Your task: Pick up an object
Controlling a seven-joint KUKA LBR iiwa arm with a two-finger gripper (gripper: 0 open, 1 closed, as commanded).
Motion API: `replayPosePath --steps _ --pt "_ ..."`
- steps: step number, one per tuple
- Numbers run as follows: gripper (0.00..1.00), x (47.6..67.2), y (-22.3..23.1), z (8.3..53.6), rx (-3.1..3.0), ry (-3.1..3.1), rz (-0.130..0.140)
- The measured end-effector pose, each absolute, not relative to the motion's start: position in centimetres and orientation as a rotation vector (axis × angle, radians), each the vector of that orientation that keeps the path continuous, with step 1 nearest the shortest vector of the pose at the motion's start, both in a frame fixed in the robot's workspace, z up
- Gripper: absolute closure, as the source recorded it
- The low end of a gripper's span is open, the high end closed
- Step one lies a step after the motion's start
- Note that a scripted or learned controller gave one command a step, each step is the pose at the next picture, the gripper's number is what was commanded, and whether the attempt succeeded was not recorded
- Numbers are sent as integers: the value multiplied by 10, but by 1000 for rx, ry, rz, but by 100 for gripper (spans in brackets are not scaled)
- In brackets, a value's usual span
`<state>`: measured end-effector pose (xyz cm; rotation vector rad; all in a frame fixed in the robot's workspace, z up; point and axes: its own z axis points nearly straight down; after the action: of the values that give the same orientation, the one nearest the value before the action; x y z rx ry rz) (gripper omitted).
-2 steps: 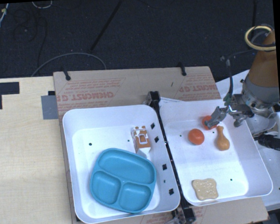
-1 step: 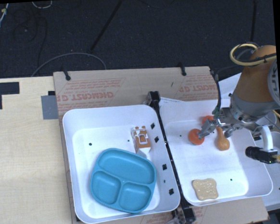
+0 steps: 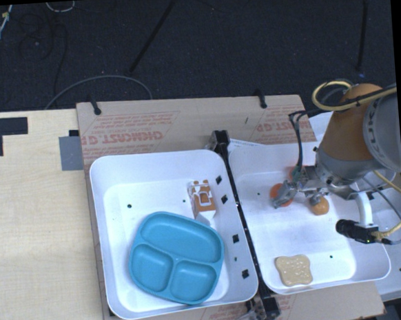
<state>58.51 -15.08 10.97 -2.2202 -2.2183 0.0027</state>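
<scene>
- The gripper [image 3: 301,193] was seen low in the right bin [image 3: 375,273], reached in from the right; its fingers were small, dark and blurred against the wrist hardware, so whether they were apart or together could not be told.
- A reddish-orange object [image 3: 280,194] was seen touching or just beside the gripper's left tip, partly masked by the metal; whether it was gripped could not be made out.
- A second small orange object [image 3: 320,207] was seen just below and right of the gripper, close under the wrist, its upper edge partly covered.
- Much of the right bin's far right part was hidden by the grey arm [image 3: 385,134], its orange band [image 3: 347,134] and looped cables; the arm itself was cut off at the view's right side.
- A flat tan piece shaped like toast [image 3: 294,270] was seen well below the gripper, near the bin's front rim and fully visible.
- Open white floor was seen between the gripper and that tan piece, and also to the gripper's left up to the divider between the bins.
- In the left bin [image 3: 110,197], well left of the gripper, a blue divided plate [image 3: 175,257] was seen, with a small orange-and-white item [image 3: 203,197] just above it, near the divider; the item's form was hard to read.
</scene>
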Motion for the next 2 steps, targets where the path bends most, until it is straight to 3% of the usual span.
replayPosePath --steps 1,2 --pt "0 585 -150 87 -2221 -2216 4" --pt "100 585 -150 97 -2223 -2213 4"
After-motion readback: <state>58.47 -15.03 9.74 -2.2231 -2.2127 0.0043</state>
